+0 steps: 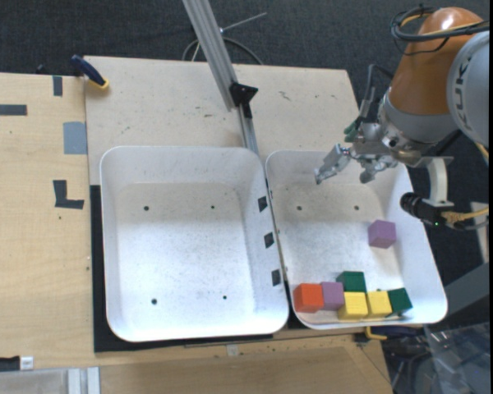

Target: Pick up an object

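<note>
**No block lifted yet: gripper poised above the right bin**

While the arm [431, 64] reached in from the right of the camera view, its gripper [351, 164] hung over the far part of the right bin [312, 171], with nothing between its fingers. The two fingers appeared spread apart, one pointing down toward the left and the other set nearer the wrist, and bare white bin floor showed in the gap (though the slant of the view left the exact width hard to judge).

The candidates for picking all lay in that same bin. A lone purple cube [382, 233] sat by itself toward the right wall, nearer the camera than the gripper and well apart from it. The rest crowded along the near rim: an orange block [309, 296], a pale purple block [332, 294], two yellow blocks [355, 304] side by side, a dark green block [353, 281] just behind them, and another green block [400, 300] at the right end of the row. The left bin [181, 245] held no blocks.

Judged from this, the task stood at its start or in its approach: no object was grasped, none raised off the floor. What remained was nearly everything, namely settling over one block, descending, closing on it and lifting it. The lone purple cube looked the easier target, since the clustered blocks touched one another and the rim.
</note>
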You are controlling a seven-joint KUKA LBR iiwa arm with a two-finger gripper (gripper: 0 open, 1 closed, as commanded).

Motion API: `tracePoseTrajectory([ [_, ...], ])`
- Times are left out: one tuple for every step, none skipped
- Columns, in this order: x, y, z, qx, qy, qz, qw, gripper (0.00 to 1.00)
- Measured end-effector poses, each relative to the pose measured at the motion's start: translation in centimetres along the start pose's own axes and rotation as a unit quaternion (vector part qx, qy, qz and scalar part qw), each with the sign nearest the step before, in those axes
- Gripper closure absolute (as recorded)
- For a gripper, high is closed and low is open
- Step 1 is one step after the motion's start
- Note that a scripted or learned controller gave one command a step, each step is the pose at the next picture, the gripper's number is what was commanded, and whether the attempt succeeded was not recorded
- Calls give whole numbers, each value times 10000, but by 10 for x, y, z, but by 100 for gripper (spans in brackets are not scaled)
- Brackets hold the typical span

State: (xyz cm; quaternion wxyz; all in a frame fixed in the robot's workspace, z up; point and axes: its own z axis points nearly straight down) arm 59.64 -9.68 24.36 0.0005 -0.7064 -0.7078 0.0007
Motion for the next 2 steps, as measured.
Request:
tracePoseTrajectory([
  [-49,-7,-17,-8,-11,23,10000,0],
  [-49,-41,28,27,2,12,10000,0],
])
